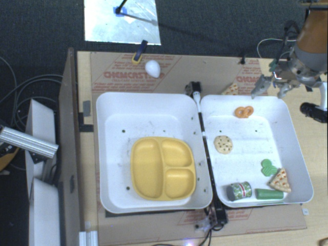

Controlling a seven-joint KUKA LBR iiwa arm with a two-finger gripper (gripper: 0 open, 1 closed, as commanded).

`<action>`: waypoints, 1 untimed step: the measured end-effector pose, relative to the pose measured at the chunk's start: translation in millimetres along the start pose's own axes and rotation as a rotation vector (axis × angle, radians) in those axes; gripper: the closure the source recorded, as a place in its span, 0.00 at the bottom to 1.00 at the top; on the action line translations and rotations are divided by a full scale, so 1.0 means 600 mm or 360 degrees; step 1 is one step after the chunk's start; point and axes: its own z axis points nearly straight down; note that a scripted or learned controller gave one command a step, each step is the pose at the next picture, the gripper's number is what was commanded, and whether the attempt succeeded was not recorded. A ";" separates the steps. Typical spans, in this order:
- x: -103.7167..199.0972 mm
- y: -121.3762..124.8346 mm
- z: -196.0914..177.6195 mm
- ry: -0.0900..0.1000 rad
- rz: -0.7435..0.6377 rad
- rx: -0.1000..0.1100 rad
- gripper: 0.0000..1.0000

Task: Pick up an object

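My gripper hangs above the far right corner of the right bin, its two fingers spread open with nothing between them. In that bin lie an orange pretzel near the far wall, a chocolate-chip cookie at the left, and a green leafy piece. A pizza slice, a green pod and a small can on its side lie along the near wall. The pretzel is the closest, a little to the left of and nearer than the gripper.
The left bin holds a yellow divided plate. Behind the bins on the cardboard lie a white egg, a blue and yellow tool and a cracker-like piece. Cables lie off the bench at the left.
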 end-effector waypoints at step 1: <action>-0.052 -0.024 0.082 -0.0001 0.0006 0.0003 0.00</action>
